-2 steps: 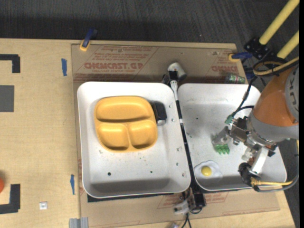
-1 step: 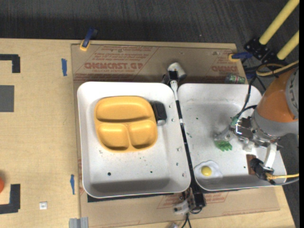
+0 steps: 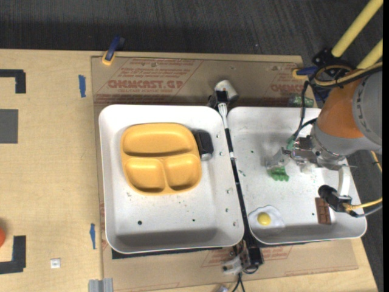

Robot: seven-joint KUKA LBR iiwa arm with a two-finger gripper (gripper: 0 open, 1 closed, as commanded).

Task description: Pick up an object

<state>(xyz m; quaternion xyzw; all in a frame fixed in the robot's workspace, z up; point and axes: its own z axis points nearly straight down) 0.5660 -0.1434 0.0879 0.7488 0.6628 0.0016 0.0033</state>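
In the right bin [image 3: 340, 230] a small green object [image 3: 279, 174] lies near the middle. My gripper [image 3: 276, 159] hangs just above and behind it, reaching in from the right on the grey arm with its orange band [image 3: 337, 117]. I see nothing held in the gripper. A toy fried egg [image 3: 265, 218] rests by the bin's front wall, and a brown block [image 3: 323, 212] lies at the front right. The left bin [image 3: 121, 224] holds a yellow divided tray [image 3: 161, 157] with a small black object [image 3: 203, 143] against its right side.
The two bins meet at a shared rim [image 3: 234, 169] down the middle. A black cable end [image 3: 328, 194] hangs over the right bin near the brown block. Yellow poles [image 3: 358, 20] slant at the back right. Bare bin floor lies in front of the yellow tray.
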